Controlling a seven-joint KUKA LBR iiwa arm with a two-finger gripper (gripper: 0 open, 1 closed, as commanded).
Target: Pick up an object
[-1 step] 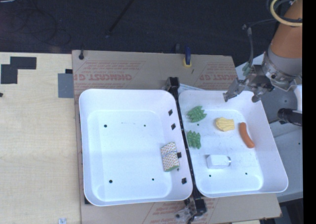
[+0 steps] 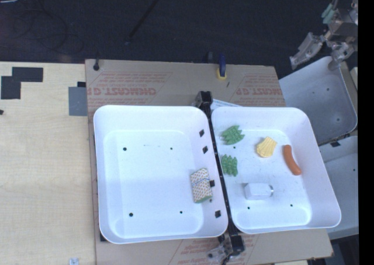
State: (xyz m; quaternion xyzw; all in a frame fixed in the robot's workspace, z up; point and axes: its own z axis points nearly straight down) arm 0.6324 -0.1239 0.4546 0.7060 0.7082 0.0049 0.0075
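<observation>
Look to the right white bin: it holds two green leafy plastic pieces and, a yellow ridged wedge, an orange sausage-shaped toy and a small white block. In the left white bin, a patterned rectangular pouch lies against the right wall. The robot's metal hardware sits at the upper right, well apart from both bins; you cannot tell the gripper's state.

The right bin holds two green pieces (one lower), a yellow chunk, an orange sausage and a white block; the left bin holds a patterned packet.
</observation>
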